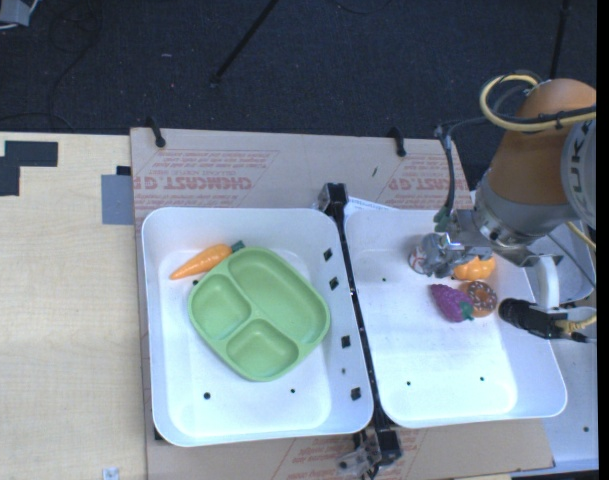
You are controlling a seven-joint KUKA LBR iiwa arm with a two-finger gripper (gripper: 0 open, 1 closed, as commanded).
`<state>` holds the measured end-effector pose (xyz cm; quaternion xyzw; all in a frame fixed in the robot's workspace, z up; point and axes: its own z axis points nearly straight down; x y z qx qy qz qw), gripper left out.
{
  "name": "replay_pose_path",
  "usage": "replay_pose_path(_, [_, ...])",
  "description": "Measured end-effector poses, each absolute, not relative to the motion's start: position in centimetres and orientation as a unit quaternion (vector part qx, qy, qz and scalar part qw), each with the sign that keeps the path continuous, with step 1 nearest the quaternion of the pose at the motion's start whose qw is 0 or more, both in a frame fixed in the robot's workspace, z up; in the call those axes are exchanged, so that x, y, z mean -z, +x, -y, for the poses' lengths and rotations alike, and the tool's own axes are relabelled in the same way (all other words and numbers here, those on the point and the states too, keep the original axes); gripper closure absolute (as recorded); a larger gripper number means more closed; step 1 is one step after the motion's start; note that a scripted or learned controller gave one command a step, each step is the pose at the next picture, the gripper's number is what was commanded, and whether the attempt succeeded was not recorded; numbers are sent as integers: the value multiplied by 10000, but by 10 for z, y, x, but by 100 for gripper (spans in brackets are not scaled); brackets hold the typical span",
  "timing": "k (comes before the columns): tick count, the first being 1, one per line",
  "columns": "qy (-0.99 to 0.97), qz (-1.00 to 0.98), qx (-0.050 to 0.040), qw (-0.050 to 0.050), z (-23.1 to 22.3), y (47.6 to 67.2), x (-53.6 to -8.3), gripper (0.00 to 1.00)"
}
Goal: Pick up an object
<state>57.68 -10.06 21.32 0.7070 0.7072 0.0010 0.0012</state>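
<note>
My gripper (431, 256) is low in the right bin (454, 388), near its far edge. A small orange toy (475, 267) lies just to its right, touching or partly under the wrist. A purple bunch of grapes (448, 301) and a brown, sprinkled doughnut-like toy (480, 297) lie side by side just in front of the gripper. I see nothing between the gripper's tips. In the left bin (174, 388) an orange carrot (201, 261) lies by the far left rim of a green divided plate (259, 311).
A black divider (349, 308) runs between the two bins. The arm's grey and orange body (539, 158) hangs over the right bin's far right corner. Cardboard (244, 173) lies under both bins, with a pale wooden bench (54, 308) to the left.
</note>
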Motion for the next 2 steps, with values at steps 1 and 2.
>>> replay_pose_path(1, [7070, -7072, 1, -3, 102, 577, -223, 100])
replay_pose_path(2, [7061, -7081, 8, -26, 59, 552, -225, 100])
